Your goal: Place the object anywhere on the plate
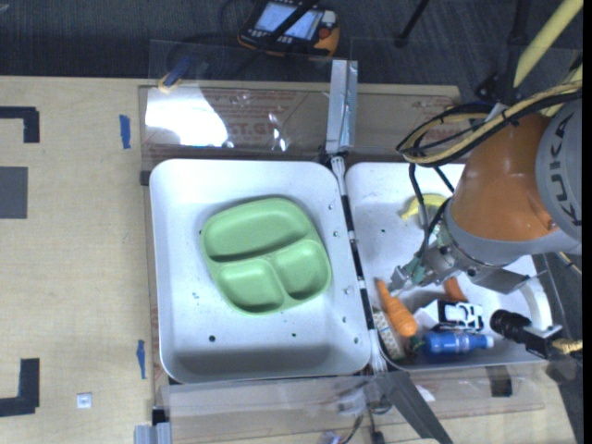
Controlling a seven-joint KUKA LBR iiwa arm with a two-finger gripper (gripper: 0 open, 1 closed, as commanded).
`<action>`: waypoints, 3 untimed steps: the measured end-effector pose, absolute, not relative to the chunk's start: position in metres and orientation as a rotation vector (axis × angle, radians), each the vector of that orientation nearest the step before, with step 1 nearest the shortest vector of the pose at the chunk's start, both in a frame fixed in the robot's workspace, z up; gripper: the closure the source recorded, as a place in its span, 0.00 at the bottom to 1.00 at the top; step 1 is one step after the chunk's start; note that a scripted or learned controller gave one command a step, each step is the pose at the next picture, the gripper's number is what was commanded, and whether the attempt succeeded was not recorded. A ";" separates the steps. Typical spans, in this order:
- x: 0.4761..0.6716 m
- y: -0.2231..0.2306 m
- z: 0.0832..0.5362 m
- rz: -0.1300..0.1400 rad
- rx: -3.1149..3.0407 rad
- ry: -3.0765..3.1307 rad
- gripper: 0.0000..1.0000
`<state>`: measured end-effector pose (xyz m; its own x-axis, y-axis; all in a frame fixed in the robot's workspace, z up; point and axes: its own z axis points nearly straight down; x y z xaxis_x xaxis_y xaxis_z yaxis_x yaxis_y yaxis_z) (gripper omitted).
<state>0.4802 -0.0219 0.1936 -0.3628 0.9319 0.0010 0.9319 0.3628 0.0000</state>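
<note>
A green plate [266, 253] with three compartments is lying flat in the left white bin [176, 192], nothing resting on it. The arm [518, 188] is reaching in from the right over the right bin [379, 188], its jaws [418, 274] hanging low above the clutter there; whether they are released or clenched cannot be told, as the wrist is hiding them. Just beneath and to the left, an orange carrot-shaped object [396, 312] is lying against the divider between the bins. A blue bottle [451, 342] is lying near the front wall, and a yellow item [414, 209] is sitting further back.
</note>
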 end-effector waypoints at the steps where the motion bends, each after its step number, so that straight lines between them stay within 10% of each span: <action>1: 0.512 0.036 0.184 0.000 -1.963 -2.454 1.00; 2: 0.548 0.070 0.339 0.000 -1.711 -2.637 1.00; 3: 0.552 0.081 0.228 0.000 -1.680 -2.655 1.00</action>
